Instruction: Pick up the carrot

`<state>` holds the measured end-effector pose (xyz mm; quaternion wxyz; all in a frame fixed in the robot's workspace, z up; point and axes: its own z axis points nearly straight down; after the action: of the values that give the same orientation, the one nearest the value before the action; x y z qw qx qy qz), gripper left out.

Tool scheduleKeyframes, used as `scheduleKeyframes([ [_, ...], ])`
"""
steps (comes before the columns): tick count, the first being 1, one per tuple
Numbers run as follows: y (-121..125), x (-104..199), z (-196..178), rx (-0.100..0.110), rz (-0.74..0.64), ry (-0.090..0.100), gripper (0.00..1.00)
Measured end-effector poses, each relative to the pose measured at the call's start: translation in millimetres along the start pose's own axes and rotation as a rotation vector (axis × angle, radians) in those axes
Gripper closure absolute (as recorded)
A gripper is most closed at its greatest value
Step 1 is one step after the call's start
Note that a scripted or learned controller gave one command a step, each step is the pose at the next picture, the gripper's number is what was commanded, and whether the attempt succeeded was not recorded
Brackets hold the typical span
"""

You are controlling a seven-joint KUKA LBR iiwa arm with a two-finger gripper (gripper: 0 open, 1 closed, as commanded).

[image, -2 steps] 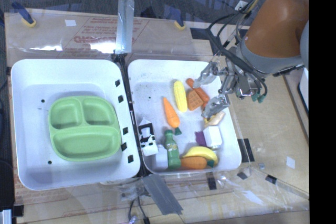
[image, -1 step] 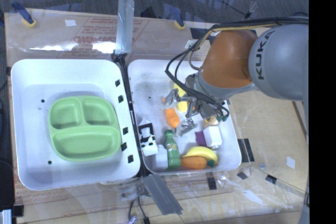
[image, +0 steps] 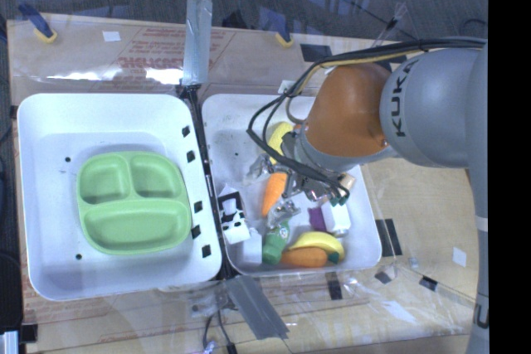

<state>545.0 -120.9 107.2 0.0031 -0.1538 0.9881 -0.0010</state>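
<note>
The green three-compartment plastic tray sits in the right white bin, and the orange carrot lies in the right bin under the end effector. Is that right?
Not quite. The camera view shows the green three-compartment plastic tray in the left white bin, not the right. The orange carrot does lie in the right white bin under the end effector.

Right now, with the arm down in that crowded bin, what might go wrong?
The carrot lies close among other toys, so the gripper could catch or shove a neighbour such as the banana instead. The carrot is slim and slanted, so it might slip out. Loose black cables hang over the right bin and could perhaps snag.
</note>
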Motion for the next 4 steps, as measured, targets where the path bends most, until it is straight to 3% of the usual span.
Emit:
scheduleKeyframes([
  [1,2.4,-1.5,-9.1,-0.001,-0.009,0.0,1.0],
  [2,4.1,-3.9,-19.3,0.0,-0.017,-0.002,1.0],
  [3,14.6,-3.8,-44.6,-0.001,0.431,0.003,1.0],
  [4,14.9,-3.7,-44.1,-0.001,0.431,0.004,0.0],
])
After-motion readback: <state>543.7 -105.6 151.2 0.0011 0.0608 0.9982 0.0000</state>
